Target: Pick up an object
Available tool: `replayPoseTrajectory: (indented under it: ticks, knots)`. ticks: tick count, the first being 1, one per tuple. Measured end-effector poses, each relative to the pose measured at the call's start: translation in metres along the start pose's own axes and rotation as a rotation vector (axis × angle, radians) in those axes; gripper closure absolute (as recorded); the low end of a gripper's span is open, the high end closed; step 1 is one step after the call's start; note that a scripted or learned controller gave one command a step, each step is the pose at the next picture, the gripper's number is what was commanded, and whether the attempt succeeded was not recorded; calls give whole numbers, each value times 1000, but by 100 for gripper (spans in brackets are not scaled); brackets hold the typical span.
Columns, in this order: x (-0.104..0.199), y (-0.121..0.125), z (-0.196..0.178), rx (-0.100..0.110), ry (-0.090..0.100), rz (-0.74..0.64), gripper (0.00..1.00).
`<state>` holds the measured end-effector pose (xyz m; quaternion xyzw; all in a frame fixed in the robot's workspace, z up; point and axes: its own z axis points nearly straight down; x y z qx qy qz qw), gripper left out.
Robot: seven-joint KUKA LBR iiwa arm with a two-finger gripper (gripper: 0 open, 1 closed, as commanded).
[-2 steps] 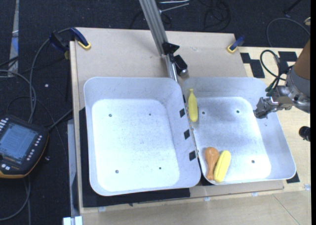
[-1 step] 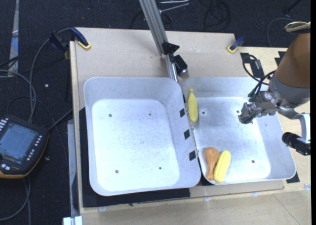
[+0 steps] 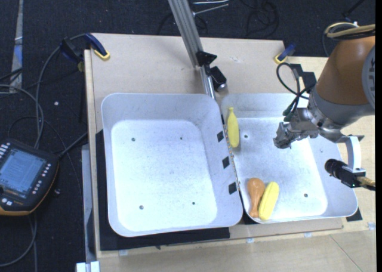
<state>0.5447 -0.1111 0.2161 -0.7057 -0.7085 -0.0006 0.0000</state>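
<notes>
Gripper (image 3: 283, 140) over right bin (image 3: 298, 172), finger state unclear.
Banana (image 3: 233, 130) by the divider; orange piece (image 3: 255, 193) touching yellow piece (image 3: 268, 199) at front. Nothing directly under gripper.

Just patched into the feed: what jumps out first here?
The grey arm with its orange band reaches in from the right, its tool over the right bin. Against that bin's white, three bright things stand out: a yellow piece at the dividing edge, and an orange piece beside another yellow one at the near left corner.
</notes>
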Motion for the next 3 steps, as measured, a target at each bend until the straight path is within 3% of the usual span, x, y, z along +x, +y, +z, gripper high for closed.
replayPoseTrajectory:
  ticks: [3]
  knots:
    - [152,-28,-12,0,0,-1,100]
